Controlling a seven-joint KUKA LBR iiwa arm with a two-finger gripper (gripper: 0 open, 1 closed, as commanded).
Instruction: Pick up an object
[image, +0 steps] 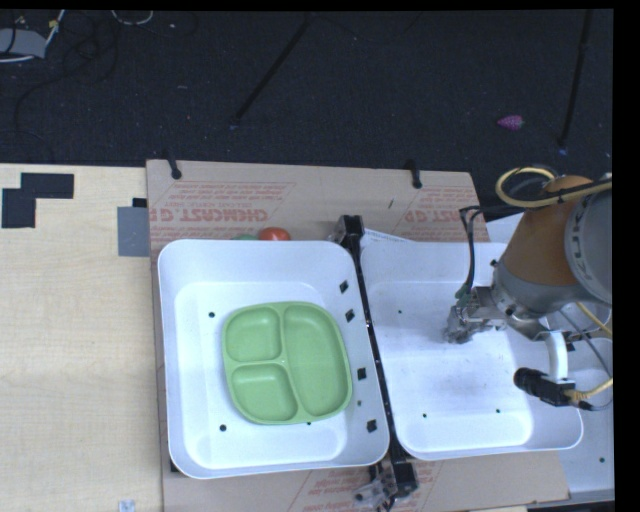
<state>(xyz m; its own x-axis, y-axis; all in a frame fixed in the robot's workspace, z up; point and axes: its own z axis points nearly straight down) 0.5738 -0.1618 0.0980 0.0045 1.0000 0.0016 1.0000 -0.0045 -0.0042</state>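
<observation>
A light green plate with three compartments lies flat in the middle of the left bin. My gripper hangs low over the right bin, near that bin's middle right, far from the plate. I see nothing between its fingers. A small red and green thing peeks out behind the left bin's far rim, mostly hidden.
The two white bins sit side by side on a cardboard sheet, joined by a black divider. The arm comes in from the right over the right bin's far side. A pale wooden bench top stretches to the left.
</observation>
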